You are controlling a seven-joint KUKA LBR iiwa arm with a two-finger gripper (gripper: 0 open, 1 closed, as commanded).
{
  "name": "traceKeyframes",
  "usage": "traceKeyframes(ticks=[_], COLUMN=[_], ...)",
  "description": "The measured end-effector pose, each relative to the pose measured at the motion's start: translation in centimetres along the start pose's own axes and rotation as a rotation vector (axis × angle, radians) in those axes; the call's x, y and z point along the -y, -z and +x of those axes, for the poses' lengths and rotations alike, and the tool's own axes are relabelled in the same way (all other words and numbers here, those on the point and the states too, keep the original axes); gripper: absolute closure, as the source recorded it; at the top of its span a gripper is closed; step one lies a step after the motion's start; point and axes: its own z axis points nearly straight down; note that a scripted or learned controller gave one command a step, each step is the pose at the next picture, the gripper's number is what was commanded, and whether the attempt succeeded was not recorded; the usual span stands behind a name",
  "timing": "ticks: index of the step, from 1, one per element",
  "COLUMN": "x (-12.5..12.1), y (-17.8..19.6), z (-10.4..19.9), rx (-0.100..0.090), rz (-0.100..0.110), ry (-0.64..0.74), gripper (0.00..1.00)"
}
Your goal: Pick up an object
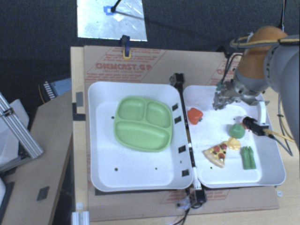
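**Gripper over the right bin, toys to its front**

From my seat, the left bin (101, 172) holds a green tray (143, 123), well to the left of the gripper (220, 102). In the right bin (272, 172), a red toy (194, 115) lies just left of the gripper and a little nearer me. A pizza slice (216, 153) sits further toward me, with a yellow piece (233, 144) and a green ball (237, 131) beside it. Green stalks (248, 157) lie furthest right. The gripper hangs over the bin's far end; I cannot tell how wide it stands, and I see nothing in it.
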Motion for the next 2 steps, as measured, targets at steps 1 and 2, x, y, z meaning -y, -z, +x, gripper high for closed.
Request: traceKeyframes(ticks=[1, 2], x=[-0.2, -0.5], y=[5.6, 11.0], z=[-1.0, -1.1], rx=[0.001, 0.001], rz=[-0.005, -0.005], ry=[-0.005, -0.002], gripper=[1.00, 1.00])
